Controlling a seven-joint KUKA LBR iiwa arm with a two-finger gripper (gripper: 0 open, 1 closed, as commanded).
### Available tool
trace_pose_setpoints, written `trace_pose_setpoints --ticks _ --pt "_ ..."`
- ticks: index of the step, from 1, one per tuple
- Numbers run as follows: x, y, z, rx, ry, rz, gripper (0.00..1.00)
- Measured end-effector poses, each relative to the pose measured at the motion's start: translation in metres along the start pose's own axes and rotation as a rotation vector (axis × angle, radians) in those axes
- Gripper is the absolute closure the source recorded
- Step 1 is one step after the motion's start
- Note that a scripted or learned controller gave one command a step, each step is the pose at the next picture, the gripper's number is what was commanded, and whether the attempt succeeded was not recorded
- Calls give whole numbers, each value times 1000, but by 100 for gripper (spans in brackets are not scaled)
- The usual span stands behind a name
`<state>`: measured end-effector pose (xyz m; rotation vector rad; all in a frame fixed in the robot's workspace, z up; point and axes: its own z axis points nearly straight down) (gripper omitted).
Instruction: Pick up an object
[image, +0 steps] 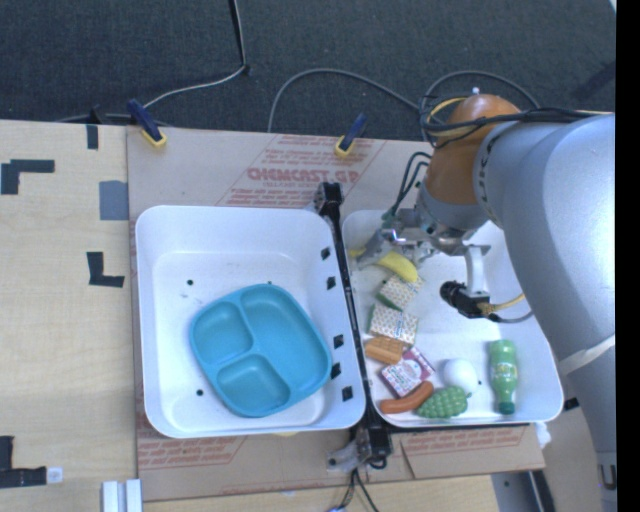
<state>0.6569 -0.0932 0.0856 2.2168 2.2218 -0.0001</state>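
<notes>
Progress, as I judge it: approach under way, grasp not yet confirmed; I see the gripper lowered into the right bin, just above the yellow banana; whether it is open or closed I cannot tell; nothing visibly held; below the banana lie crackers, sausage, green bottle; lift remains.

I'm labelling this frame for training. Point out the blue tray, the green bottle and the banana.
blue tray (262, 348): camera view, on the ridge between its compartments.
green bottle (503, 375): camera view, on its middle.
banana (400, 267): camera view, on its yellow middle.
</notes>
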Motion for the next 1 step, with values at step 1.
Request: trace_pose_setpoints --ticks 1 --pt "0 0 -9 1 -1 -1 100"
